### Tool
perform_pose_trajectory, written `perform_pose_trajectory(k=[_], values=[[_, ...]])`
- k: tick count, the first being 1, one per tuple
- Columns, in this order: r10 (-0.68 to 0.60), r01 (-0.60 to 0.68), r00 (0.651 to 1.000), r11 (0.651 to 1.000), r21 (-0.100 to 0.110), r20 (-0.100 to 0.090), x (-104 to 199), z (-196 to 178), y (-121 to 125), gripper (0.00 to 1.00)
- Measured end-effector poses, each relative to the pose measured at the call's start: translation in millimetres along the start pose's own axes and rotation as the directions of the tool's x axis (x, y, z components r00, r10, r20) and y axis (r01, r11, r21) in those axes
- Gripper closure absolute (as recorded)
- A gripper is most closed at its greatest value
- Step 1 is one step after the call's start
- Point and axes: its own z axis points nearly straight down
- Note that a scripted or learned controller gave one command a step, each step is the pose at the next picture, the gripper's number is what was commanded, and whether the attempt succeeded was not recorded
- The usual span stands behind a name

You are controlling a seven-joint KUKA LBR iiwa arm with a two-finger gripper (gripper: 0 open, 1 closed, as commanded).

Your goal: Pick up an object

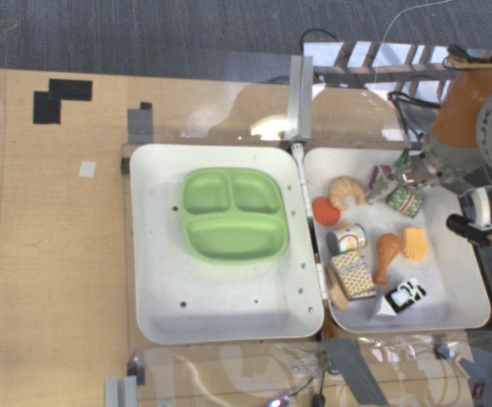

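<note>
The right bin (458,312) holds several small items. A tan croissant (346,192) lies at the upper left beside a red tomato (326,211). Below them are a small can (349,239), a patterned box (353,275), a brown drumstick (387,253), an orange cheese wedge (415,244) and a black-and-white piece (405,295). A green carton (406,200) and a purple item (379,177) sit near the bin's far edge. My gripper (411,175) hangs at the far right part of this bin, just above the green carton and close to the purple item.
The left bin (157,303) bears a green divided plate (233,214). A metal divider (307,227) separates the two bins. The grey arm with its orange band (466,108) covers the right bin's far right corner. Cables and a frame (373,58) lie behind the bins.
</note>
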Motion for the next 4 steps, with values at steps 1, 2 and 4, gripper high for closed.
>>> perform_pose_trajectory(k=[1, 2, 4], values=[[0.120, -0.120, 0.993, 0.993, 0.006, -0.003, 27.5, -14.3, 19.7, 0.00], [0.115, -0.115, 0.993, 0.993, 0.002, 0.000, 27.7, -25.3, 22.0, 1.00], [0.098, -0.098, 0.995, 0.995, -0.003, 0.001, 38.8, -0.9, -3.7, 0.00]])
